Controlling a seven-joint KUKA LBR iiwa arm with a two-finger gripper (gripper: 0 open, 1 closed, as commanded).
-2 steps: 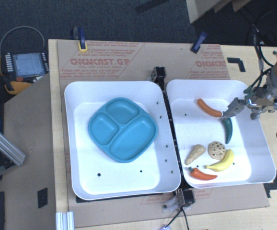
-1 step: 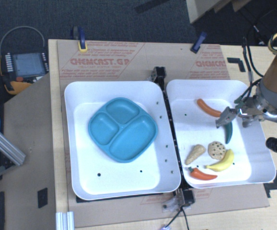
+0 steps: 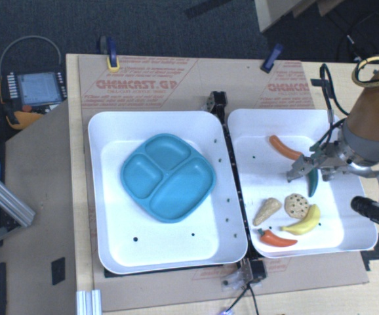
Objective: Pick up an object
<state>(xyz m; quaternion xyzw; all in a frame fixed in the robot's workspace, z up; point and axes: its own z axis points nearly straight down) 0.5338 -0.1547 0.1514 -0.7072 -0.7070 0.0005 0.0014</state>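
The arm (image 3: 373, 120) comes in from the right edge of the camera view, its orange band above the wrist, and its pincer (image 3: 311, 169) hangs low over the right bin (image 3: 242, 176). A dark green object (image 3: 313, 182), long and thin like a toy pepper or bean, sits right at the pincer's tips and sticks out below them. Whether the pincer is clamped on it or merely standing over it cannot be told from this angle.

Just up and to the left of the pincer lies an orange sausage-shaped toy (image 3: 284, 147), close to the tips but apart from them. Below the pincer, toward the near edge of the bin, 4 more toys cluster together: a round cookie (image 3: 297, 205), a yellow banana (image 3: 304, 222) touching the cookie's lower side, a beige cone-shaped piece (image 3: 267, 210) to the cookie's left, and a red chili pepper (image 3: 276, 239) lowest of all, its green stem pointing left.

Well to the left of the pincer, across the divide between the 2 bins, the left bin (image 3: 111, 241) holds a blue divided plate (image 3: 168, 176) with 3 compartments, lying flat near its middle. Both bins rest on a brown board (image 3: 176, 77) printed with red lettering.
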